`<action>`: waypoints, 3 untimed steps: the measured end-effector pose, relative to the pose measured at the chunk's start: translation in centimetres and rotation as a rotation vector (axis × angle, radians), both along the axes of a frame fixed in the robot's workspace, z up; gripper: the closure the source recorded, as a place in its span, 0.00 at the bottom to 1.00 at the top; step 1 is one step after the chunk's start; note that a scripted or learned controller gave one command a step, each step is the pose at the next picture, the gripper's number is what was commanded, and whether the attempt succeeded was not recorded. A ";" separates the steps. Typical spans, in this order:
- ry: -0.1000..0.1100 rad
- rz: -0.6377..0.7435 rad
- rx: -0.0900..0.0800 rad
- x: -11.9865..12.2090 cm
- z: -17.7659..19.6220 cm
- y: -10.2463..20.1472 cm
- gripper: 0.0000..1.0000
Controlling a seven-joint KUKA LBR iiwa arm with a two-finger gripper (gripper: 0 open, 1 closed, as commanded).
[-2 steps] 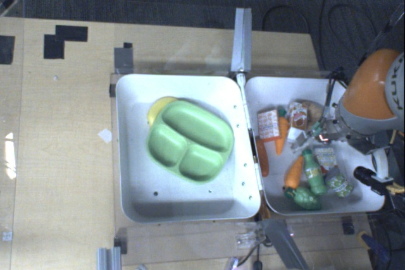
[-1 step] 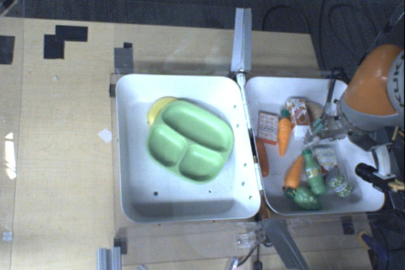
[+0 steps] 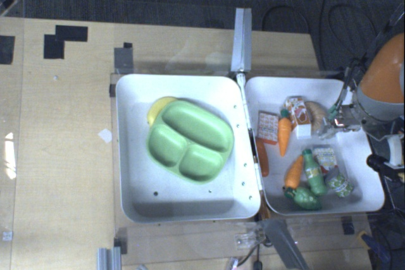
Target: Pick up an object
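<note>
Objects for picking lie in the right bin [image 3: 373, 199]: two carrots [image 3: 285, 133], a green bottle [image 3: 312, 175] and small packets, none lifted yet. You see the gripper [image 3: 336, 120] low at that bin's right side near a packet [image 3: 302, 114]; whether it pinches anything I cannot tell.

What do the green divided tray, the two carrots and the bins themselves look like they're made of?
Green divided tray: looks like moulded plastic, smooth and semi-matte, with soft rounded compartments. Upper carrot and lower carrot: probably toy plastic, given their uniform orange and faint sheen; soft or hard, I can't tell. Left bin and right bin: white, smooth, rounded corners; plastic or coated metal, unclear.
</note>
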State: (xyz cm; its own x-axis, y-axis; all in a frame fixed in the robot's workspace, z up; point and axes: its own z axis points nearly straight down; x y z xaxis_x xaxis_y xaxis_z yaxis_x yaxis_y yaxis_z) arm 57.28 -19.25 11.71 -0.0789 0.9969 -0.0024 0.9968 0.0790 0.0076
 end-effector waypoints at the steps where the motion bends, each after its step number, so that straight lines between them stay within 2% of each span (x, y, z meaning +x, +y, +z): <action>1: 0.000 -0.029 0.001 2.7 14.2 8.4 1.00; 2: -0.001 0.040 0.001 -1.6 23.1 11.5 1.00; 3: 0.005 0.019 0.001 0.0 11.3 9.1 1.00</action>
